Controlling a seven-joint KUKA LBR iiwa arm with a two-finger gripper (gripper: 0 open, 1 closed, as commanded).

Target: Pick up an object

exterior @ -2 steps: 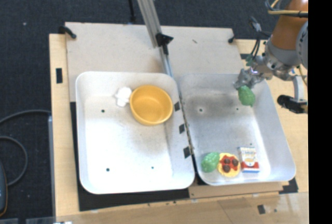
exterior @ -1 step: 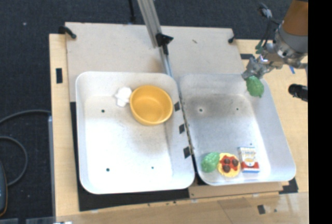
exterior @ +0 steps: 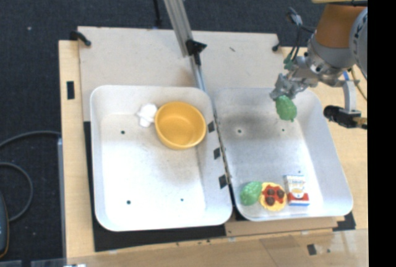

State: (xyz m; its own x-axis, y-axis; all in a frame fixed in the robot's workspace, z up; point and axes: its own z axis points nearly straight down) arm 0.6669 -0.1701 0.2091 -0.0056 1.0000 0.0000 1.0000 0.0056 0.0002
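Observation:
My gripper (exterior: pixel 283 94) hangs over the far part of the right bin (exterior: pixel 328 136), reaching in from the right. A small green object (exterior: pixel 286 108) sits right under its fingers and looks pinched between them, lifted above the bin floor. At the near edge of that bin lie a second green object (exterior: pixel 250 192), a yellow and red round toy (exterior: pixel 273 196) and a small white and orange box (exterior: pixel 297 189). In the left bin (exterior: pixel 111 161) a yellow bowl (exterior: pixel 180 125) stands beside a small white object (exterior: pixel 147 114).
A slanted metal pole (exterior: pixel 176 9) rises from behind the bins, ending at a black clamp near the divide between them. A black fixture (exterior: pixel 343 115) sticks out at the right bin's right rim. Bare bin floor lies mid-right and across the left bin's near half.

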